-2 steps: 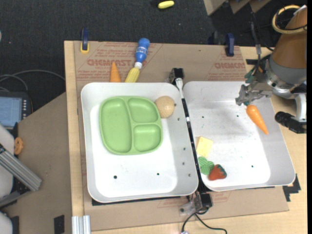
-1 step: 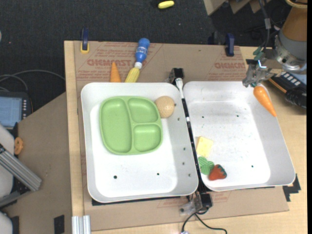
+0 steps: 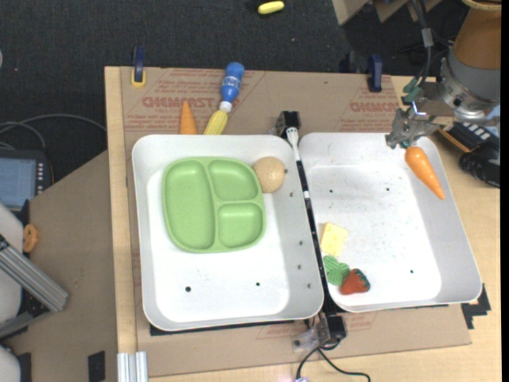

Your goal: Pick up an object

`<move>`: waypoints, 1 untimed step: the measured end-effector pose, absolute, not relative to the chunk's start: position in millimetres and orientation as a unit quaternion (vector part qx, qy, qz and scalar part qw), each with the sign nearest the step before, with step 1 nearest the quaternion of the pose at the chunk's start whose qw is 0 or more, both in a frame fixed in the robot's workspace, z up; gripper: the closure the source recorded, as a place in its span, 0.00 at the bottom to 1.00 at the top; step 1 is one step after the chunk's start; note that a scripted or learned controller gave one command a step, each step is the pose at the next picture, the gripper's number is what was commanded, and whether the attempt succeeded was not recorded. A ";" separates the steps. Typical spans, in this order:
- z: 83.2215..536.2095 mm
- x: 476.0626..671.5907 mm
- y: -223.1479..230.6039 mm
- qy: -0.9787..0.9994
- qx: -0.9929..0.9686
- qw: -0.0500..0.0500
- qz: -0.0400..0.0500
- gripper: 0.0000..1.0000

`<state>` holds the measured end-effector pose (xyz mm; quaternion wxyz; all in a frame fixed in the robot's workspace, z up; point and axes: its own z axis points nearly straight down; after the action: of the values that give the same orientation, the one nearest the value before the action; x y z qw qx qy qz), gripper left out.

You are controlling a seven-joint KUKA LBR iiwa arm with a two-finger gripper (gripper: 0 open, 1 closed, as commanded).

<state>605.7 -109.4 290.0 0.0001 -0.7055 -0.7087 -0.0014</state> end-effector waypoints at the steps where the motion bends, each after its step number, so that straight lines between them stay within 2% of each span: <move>1: 257.1 621.5 -127.8 -0.707 -0.708 0.002 0.002 1.00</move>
<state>621.5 -127.8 257.1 0.0017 -0.7076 -0.7067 0.0017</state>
